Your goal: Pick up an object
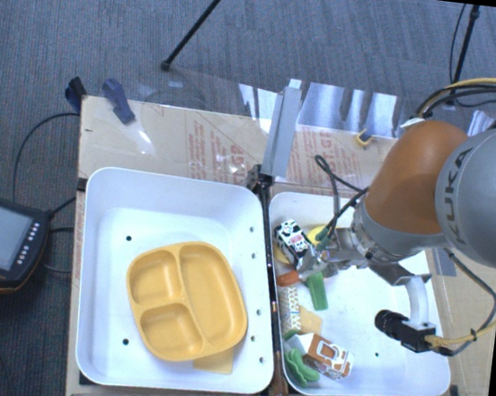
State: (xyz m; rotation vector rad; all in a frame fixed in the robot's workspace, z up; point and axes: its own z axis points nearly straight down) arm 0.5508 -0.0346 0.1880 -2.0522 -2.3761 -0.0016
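My claw [320, 258] sits low over the clutter in the right bin [406, 372], likely targeting the green piece [316, 291] just below. Wrist hides the tips; spread or pinched, I cannot tell.

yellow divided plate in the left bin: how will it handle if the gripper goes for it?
The yellow plate looks like stiff moulded plastic, so probably rigid and light. It lies flat and wide in the left bin, so it should slide, not roll or tip. Its low rounded rim and glossy surface could make a two-finger pinch slip.
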